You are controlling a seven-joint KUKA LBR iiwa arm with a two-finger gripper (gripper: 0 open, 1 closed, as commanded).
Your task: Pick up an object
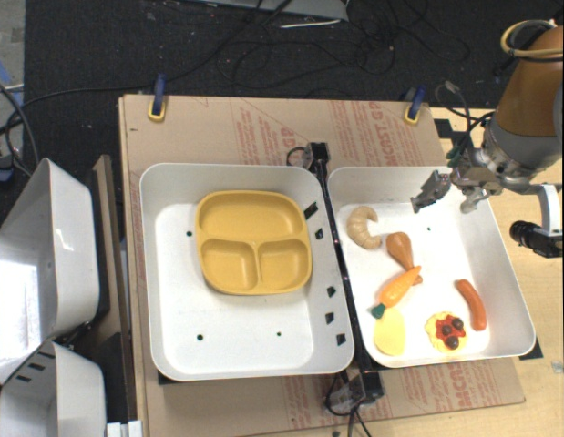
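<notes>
hovering open and empty, the tool overhangs red-lettered "scott" cardboard.

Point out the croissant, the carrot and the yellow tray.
croissant (361, 227), camera view, middle of its curve
carrot (399, 286), camera view, orange body
yellow tray (254, 241), camera view, central divider

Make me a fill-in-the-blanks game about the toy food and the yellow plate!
1. The yellow plate lies in the ____ bin.
2. The plate has ____ sections.
3. The carrot has an orange body and a ____ tip.
4. The gripper hangs over the far edge of the ____ bin.

Missing words: left; three; green; right
</notes>
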